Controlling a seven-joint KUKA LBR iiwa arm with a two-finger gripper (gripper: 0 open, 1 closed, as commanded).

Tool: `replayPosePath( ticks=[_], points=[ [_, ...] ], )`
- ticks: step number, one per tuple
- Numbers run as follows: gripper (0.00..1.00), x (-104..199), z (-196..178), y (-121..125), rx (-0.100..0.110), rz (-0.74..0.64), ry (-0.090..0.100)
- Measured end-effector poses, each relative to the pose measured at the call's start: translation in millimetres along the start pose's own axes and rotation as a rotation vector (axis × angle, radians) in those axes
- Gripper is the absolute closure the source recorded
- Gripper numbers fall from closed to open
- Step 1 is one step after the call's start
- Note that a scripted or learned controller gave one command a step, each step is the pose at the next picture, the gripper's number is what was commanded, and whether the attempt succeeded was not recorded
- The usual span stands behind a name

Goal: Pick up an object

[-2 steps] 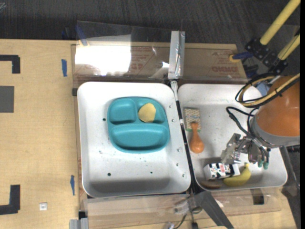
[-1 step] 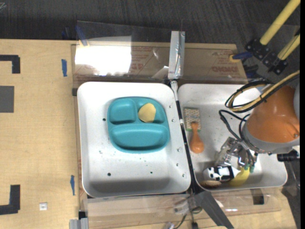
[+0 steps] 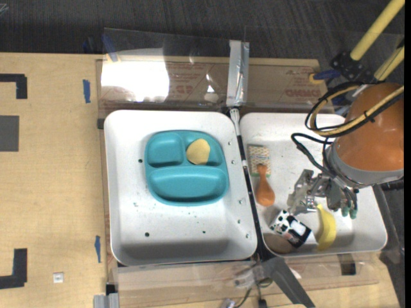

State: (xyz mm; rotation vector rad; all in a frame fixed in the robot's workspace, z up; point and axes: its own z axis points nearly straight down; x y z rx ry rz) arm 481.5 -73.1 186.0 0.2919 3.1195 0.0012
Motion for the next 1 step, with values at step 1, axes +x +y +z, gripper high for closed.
replayPosePath(
  ticks=[1],
  points=[
    [1.00, -4.5, -96.1, -19.0, 0.000, -0.387, -0.002]
  ],
)
